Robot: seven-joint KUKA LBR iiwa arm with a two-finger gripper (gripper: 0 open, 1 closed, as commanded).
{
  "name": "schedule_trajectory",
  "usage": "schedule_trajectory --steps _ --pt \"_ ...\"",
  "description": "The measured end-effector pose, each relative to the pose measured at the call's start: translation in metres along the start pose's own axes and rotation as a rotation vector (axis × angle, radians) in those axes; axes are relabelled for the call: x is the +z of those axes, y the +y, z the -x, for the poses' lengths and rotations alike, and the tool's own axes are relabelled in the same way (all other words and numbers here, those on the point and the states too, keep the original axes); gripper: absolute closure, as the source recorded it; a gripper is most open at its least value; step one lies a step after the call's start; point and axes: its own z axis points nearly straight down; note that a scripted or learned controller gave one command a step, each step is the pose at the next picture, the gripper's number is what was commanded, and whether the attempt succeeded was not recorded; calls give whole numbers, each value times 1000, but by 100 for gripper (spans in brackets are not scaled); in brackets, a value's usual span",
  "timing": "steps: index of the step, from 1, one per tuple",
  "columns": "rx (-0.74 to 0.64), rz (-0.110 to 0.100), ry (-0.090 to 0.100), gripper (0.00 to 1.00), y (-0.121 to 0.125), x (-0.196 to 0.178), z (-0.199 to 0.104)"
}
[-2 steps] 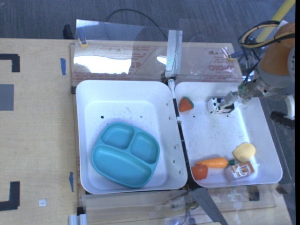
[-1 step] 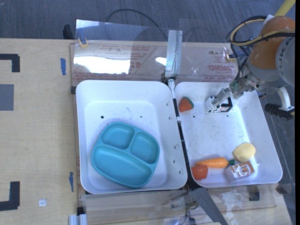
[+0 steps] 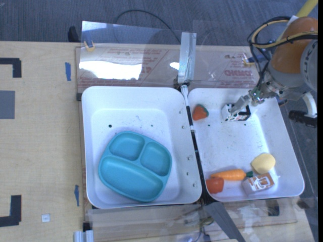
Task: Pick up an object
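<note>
My gripper (image 3: pixel 235 114) hangs low over the far part of the right bin (image 3: pixel 282 135), reaching in from the upper right. Nothing shows between its fingers. A small strawberry (image 3: pixel 200 112) lies just to its left, near the divider. Along the right bin's front edge lie an orange carrot (image 3: pixel 229 175), a red tomato (image 3: pixel 215 184), a pale yellow lemon (image 3: pixel 263 163) and a small white carton (image 3: pixel 259 182).
The left bin (image 3: pixel 101 105) holds a teal three-section plate (image 3: pixel 135 165). A clear plastic screen (image 3: pixel 131 59) stands behind both bins. The arm's orange band (image 3: pixel 290 49) and cables sit at the upper right.
</note>
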Motion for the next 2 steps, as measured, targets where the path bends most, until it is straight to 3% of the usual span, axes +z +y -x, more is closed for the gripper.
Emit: schedule_trajectory --steps 2 --pt "28 0 -2 0 1 0 -1"
